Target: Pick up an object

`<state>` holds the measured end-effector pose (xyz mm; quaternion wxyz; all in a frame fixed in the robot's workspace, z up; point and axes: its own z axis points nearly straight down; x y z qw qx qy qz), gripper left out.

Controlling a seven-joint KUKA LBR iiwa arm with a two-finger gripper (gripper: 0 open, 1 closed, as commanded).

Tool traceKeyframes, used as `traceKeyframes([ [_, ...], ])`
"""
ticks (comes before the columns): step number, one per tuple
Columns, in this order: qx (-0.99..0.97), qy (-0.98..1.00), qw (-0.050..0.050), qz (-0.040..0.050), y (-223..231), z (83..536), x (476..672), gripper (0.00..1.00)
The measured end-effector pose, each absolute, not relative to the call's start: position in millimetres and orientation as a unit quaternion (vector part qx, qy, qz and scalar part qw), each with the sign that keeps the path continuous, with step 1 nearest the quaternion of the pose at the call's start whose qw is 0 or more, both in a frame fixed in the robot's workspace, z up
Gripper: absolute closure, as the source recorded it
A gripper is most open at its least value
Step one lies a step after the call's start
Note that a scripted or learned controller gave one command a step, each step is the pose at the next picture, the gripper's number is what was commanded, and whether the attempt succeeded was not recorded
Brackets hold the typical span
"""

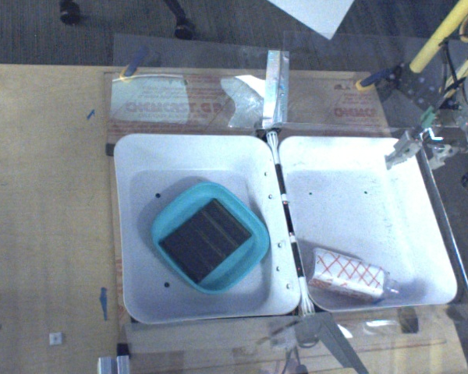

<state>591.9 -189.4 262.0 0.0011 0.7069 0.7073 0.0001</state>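
A teal square dish [253,236] sits tilted in the left bin [140,170], with a dark ribbed rectangular block [203,240] lying on top of it. In the right bin [351,185], a white tube or packet with a red criss-cross print [348,274] lies along the front wall, near the front left corner.
A raised rim with screws [283,209] divides the two bins. A metal clamp and cables [421,139] stand at the right bin's back right corner, under a yellow bar [448,22]. Clear plastic sheeting [187,100] runs behind the bins. Bare wooden bench [39,209] lies to the left.
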Motion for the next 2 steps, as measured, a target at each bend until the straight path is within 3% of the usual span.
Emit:
traceKeyframes([
  [1, 0.786, 0.618, -0.002, -0.0012, -79.0, 183.9, 554.6, 0.0],
  [2, 0.759, 0.651, -0.001, -0.0009, -69.0, 184.3, 550.2, 0.0],
])
